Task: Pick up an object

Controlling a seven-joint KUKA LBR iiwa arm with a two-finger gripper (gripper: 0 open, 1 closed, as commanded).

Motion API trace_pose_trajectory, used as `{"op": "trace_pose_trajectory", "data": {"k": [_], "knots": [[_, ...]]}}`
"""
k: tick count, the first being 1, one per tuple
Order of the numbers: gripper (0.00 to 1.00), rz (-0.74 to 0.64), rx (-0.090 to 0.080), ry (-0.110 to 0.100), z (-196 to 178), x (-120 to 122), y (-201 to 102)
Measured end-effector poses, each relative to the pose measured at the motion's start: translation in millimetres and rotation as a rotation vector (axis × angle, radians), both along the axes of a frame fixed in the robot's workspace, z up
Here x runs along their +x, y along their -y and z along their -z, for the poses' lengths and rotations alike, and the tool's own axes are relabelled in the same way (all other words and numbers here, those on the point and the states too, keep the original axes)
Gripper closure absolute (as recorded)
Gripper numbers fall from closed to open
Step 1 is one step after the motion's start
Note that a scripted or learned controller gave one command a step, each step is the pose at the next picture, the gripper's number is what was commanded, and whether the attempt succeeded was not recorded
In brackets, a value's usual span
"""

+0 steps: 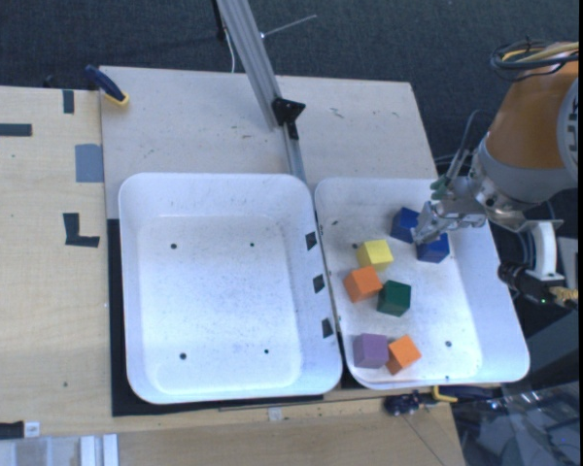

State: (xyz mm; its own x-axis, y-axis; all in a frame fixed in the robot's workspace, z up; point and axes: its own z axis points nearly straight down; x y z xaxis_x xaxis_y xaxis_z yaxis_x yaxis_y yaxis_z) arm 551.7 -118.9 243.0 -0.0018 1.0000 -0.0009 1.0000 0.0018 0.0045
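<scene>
The right bin (486, 357) holds several small blocks. A blue block (404, 224) lies at its upper right, and a second blue piece (433, 250) shows just below and to the right of it. My gripper (428, 227) hangs low over the spot between these two blue patches, reaching in from the right and hiding part of them. I cannot see anything clearly gripped. Further left and nearer lie a yellow block (376, 252), an orange block (362, 282), a green block (394, 297), a purple block (371, 349) and another orange block (403, 353).
The left bin (136, 260) stands beside the right one, with a shared wall between them. A grey metal rail (253, 51) slants down from the top to the bins' far edge. The arm's orange band (530, 115) looms at the right.
</scene>
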Motion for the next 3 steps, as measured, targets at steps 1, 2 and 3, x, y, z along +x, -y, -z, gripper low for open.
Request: {"op": "trace_pose_trajectory", "data": {"k": [1,2,3], "knots": [[1.0,-0.006,0.003,-0.005,-6,13,-59],[1.0,-0.004,0.001,-0.007,6,24,-104],[1.0,-0.006,0.003,-0.005,-2,41,-159]]}}
